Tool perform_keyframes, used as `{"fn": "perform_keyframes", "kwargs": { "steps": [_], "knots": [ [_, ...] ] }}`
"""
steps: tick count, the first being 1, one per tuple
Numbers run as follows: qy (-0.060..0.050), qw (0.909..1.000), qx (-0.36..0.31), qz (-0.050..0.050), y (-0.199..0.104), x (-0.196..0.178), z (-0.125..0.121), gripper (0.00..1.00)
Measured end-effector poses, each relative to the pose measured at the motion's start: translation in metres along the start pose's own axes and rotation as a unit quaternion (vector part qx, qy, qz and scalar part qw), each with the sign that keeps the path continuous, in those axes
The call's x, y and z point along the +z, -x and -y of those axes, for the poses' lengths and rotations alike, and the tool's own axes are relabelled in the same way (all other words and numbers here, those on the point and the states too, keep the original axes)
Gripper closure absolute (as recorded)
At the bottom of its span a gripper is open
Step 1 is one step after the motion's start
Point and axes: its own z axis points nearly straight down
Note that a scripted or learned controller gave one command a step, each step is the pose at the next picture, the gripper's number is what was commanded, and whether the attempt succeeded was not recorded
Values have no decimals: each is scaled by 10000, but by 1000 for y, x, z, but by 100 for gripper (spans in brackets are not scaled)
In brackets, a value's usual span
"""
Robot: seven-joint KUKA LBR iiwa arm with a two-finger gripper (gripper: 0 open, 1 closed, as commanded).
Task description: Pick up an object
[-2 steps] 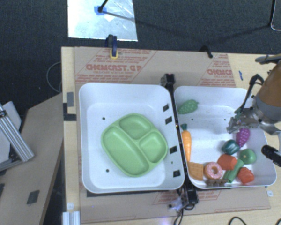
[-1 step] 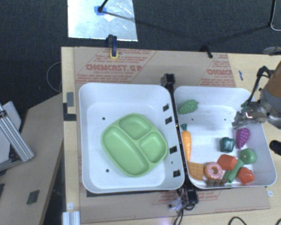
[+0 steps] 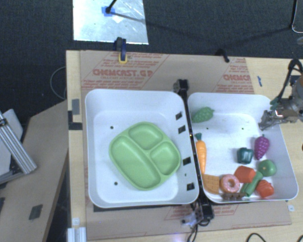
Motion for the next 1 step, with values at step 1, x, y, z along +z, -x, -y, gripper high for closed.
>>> {"fn": "perform_keyframes", "kwargs": {
  "steps": [1],
  "knots": [
    [-23,10000,-21,-17,-50,4,2,100]
  ]
}}
